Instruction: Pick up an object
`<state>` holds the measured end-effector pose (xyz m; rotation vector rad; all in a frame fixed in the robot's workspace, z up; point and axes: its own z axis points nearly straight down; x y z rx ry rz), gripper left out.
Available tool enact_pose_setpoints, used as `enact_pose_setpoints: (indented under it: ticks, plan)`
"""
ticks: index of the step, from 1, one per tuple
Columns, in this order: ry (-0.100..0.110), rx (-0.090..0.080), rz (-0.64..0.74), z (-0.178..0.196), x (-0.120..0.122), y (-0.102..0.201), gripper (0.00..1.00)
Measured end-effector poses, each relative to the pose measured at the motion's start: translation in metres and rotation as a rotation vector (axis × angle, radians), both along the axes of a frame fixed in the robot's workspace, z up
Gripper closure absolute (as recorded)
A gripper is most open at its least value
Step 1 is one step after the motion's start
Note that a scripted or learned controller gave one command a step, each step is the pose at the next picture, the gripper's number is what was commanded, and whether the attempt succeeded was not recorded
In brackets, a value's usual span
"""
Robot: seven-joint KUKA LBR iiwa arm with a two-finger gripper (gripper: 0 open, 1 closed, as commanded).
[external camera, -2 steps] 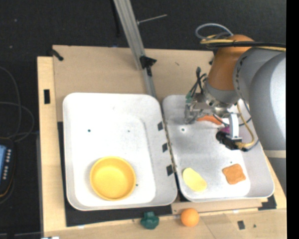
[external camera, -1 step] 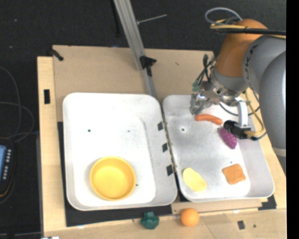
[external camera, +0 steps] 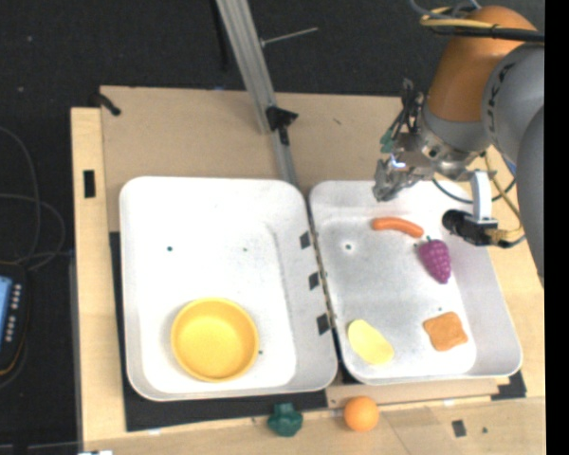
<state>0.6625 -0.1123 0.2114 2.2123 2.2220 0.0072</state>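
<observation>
Camera view has the hand (external camera: pixel 391 180) poised over the far rim of the right bin (external camera: pixel 398 368), gripping nothing; how far it is parted I cannot tell; the orange sausage (external camera: pixel 396 226) lies just beside it, probably the target; purple grapes (external camera: pixel 435 259) sit near; a yellow bowl (external camera: pixel 214 338) occupies the left bin (external camera: pixel 209 207).

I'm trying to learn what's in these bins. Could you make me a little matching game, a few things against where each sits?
Things:
1. yellow bowl
2. orange sausage
3. purple grapes
4. orange ball

Places:
A. on the bench, in front of the bins
B. left bin, near corner
C. right bin, far end, just below the hand
D. right bin, towards its right side

Pairs: 1-B, 2-C, 3-D, 4-A
</observation>
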Motion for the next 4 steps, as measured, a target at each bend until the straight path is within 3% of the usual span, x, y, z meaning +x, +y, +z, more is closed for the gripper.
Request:
enact_pose_setpoints:
  ticks: [2,4]
  plan:
    - [0.007,0.002,0.002,0.013,-0.025,0.092,1.0]
    - [0.006,0.004,0.003,0.028,-0.065,0.179,1.0]
